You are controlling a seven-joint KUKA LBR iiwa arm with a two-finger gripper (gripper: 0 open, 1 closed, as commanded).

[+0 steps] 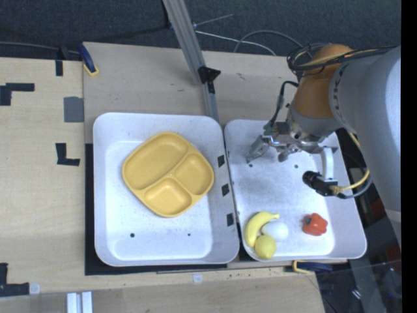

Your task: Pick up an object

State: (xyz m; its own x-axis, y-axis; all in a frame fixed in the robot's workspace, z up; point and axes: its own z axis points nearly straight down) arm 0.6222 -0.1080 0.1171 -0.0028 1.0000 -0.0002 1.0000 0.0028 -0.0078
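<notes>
My gripper (267, 155) hangs over the upper part of the right bin (280, 191). Its fingers (253, 154) are spread open and nothing sits between them. Along the front of that bin lie a yellow banana (258, 223), a small white ball (278, 231), a yellow lemon (265, 246) and a red pepper-like piece (315, 224). All of these lie well below the gripper in the view, apart from it. A yellow divided plate (168, 173) lies in the left bin (156, 243).
A slanted metal post (189, 38) rises behind the gap between the bins. The grey arm with its orange band (316, 96) and a black cable plug (319, 182) hang over the right bin's right side. The wooden bench (39, 194) extends to the left.
</notes>
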